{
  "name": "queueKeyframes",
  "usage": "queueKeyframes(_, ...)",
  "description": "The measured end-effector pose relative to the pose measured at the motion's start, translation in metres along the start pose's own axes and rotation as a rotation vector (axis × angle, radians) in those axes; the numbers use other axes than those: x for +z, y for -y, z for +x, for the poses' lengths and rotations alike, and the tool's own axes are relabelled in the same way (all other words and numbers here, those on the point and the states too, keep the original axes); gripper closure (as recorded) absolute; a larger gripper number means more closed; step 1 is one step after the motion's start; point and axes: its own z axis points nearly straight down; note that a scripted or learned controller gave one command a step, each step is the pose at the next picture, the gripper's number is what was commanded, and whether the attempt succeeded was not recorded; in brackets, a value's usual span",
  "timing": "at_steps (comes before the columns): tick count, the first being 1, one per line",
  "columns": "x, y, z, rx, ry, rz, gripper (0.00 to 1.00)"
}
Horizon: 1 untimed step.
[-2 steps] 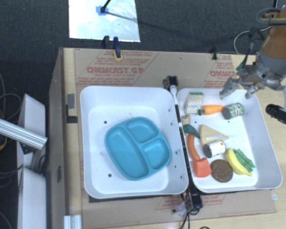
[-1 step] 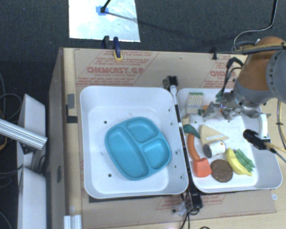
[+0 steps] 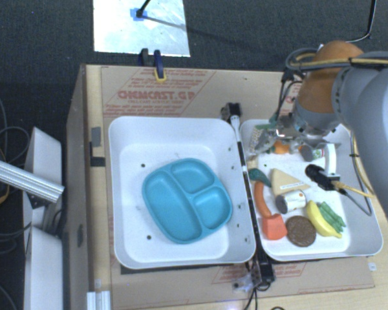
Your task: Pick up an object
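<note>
Brown round disc (image 3: 301, 230) and banana (image 3: 321, 217) lie at the near side of the right bin (image 3: 362, 241), beside an orange block (image 3: 273, 227). Farther back, the gripper (image 3: 281, 136) is low over that bin's far left corner, just beside a small orange piece (image 3: 282, 148). If it is apart or together, I cannot tell. The left bin (image 3: 132, 147) holds a blue divided plate (image 3: 186, 199).

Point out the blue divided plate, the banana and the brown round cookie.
blue divided plate (image 3: 186, 200), camera view, its middle ridge.
banana (image 3: 321, 217), camera view, middle of its yellow body.
brown round cookie (image 3: 301, 231), camera view, its centre.
</note>
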Motion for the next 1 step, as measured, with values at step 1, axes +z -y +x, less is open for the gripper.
queueKeyframes(1, -0.0105, 0.0006, -0.0003, -0.001, -0.002, 0.006, 1.00)
